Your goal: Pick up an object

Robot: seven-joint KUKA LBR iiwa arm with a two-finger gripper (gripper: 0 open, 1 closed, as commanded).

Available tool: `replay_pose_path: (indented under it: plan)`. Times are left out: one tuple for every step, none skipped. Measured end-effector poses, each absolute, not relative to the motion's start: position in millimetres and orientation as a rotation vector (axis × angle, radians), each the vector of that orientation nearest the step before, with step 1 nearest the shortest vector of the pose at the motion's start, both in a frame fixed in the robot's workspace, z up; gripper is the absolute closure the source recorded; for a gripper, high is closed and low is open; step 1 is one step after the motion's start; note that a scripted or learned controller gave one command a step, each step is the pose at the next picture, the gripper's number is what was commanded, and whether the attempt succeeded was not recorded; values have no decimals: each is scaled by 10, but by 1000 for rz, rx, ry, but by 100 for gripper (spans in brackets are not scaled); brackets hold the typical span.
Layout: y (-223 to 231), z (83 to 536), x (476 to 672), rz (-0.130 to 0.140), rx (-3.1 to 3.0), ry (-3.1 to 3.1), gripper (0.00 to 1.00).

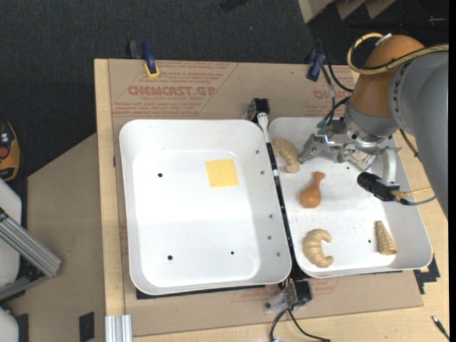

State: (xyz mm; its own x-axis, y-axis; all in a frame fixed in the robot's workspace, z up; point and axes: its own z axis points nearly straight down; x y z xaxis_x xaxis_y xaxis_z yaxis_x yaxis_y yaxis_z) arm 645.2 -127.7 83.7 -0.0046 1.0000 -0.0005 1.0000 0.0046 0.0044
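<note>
My gripper (343, 150) hangs over the far part of the right bin (410, 223), below the orange band of the arm (381, 70). Just left of it, near the divider, lies a pale bread piece (288, 154). A brown drumstick (312, 191) lies a little in front of the gripper, apart from it. Nearer the front lie a croissant (318, 247) and, at the right, a small ridged cone (385, 237). A flat yellow square (221, 172) rests in the left bin (142, 212).
The two bins meet at a black hinged divider (276, 191). Both sit on a brown board (206, 84) with blue clamps (149, 57) at its far edge. Cables (335, 91) hang by the arm.
</note>
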Motion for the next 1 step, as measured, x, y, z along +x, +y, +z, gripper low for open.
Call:
replay_pose_path:
  plan:
    - [-936, 846, 6087, -3, 2223, 2228, 0]
